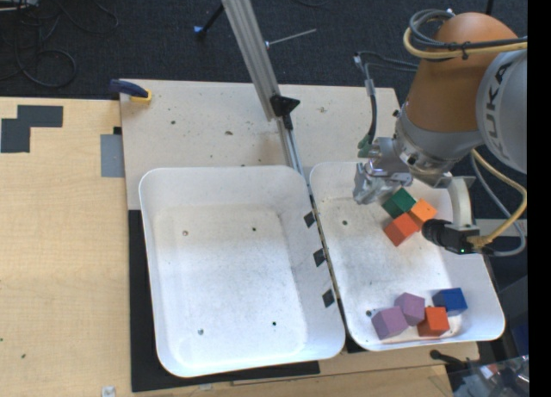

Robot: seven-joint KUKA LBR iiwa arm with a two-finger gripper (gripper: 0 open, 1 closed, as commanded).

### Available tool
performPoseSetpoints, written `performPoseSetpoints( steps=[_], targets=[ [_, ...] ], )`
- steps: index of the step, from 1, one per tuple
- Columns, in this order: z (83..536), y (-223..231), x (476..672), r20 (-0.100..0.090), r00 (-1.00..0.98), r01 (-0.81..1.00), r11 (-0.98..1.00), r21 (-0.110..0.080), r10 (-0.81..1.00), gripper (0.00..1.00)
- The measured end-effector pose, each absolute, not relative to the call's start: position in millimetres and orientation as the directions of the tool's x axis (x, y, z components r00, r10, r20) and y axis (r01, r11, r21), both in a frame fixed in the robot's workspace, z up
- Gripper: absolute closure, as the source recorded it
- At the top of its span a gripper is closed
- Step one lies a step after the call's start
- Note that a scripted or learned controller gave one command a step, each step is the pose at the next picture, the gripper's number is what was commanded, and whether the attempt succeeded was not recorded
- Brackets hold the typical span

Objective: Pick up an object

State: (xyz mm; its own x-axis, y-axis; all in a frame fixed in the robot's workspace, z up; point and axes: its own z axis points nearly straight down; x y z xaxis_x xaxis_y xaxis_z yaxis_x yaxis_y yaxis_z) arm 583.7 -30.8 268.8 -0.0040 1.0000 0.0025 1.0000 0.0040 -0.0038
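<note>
- Grey metal pincer (372,187) hangs over the upper left part of the right bin (349,253); whether its fingers are spread or closed cannot be told from this slant.
- Nothing shows between the fingers.
- Just right of the pincer lies a green block (399,202), partly under the wrist.
- An orange block (423,211) touches the green one on its far side from the pincer.
- A red block (401,230) sits below and right of the pincer, against the green block.
- Well below the pincer, near the bin's lower rim, four more blocks cluster: two purple blocks (390,322) (411,307), a small orange-red block (434,321) and a blue block (450,300).
- Left of the pincer, across the divider, is the left bin (232,266).
- Above and left of the pincer, a slanted aluminium bar (254,46) rises from the bench (207,124).
</note>
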Motion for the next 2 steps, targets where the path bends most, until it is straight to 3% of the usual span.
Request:
performPoseSetpoints(
  steps=[2],
  targets=[
    [257.9,74.4,587.5,0.002,-0.004,1.0,0.004,-0.004,1.0,1.0]
  ],
)
